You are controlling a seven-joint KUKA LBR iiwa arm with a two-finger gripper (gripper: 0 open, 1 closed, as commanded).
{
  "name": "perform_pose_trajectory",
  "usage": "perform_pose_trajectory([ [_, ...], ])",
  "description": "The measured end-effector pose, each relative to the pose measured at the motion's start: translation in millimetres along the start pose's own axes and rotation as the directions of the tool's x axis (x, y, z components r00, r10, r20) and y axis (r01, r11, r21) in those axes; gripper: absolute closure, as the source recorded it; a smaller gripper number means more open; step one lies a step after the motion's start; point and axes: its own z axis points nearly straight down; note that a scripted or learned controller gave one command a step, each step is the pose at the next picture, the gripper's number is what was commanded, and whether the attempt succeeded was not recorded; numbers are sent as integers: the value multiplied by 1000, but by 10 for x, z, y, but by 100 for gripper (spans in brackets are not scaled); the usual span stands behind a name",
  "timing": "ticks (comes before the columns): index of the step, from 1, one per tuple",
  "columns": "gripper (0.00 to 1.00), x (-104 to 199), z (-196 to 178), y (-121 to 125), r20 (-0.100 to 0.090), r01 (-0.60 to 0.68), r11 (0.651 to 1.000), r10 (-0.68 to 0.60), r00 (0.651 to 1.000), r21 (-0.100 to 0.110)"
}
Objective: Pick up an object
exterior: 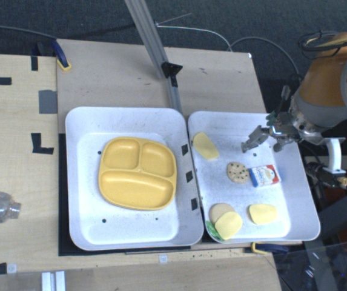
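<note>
A yellow divided plate (138, 172) fills the left bin (79, 162), out of play. The right bin (300, 217) gathers the candidates: a cookie (238, 173) at centre, a small carton (264, 176) just at its 3 o'clock, yellow pieces around. The gripper (261, 138) hangs at the cookie's 1 o'clock, fingers spread and holding nothing, likely poised to descend.

overhead slanted view, both bins (188, 162)
</note>
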Motion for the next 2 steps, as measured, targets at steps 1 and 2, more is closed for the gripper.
perform_pose_trajectory([
  [1, 100, 13, -97, 4, -2, 3, 1000, -3, 1000, 0],
  [2, 100, -172, 224, 161, 3, -2, 1000, 2, 1000, 3],
])
